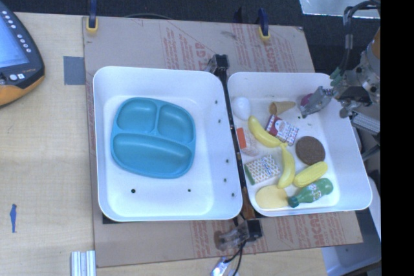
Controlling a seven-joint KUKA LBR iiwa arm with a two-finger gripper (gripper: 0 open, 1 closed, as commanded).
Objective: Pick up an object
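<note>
The right bin (349, 139) holds several toy foods: a white egg (241, 106), a banana (261, 132), a second banana (286, 165), a red and white packet (283, 129), a brown cookie (310, 150), a yellow piece (310, 173), a green bottle (313, 191), a checkered box (262, 168) and a small cone (282, 106). My gripper (315, 102) hangs over the bin's upper right part, just right of the cone and above the cookie. I see nothing held in it.
The left bin (107, 197) carries a blue divided plate (154, 138). A tablet-like device (16, 52) lies at the bench's far left. Clamps (261, 22) hold the cardboard at the back. A black bracket (220, 63) sits between the bins.
</note>
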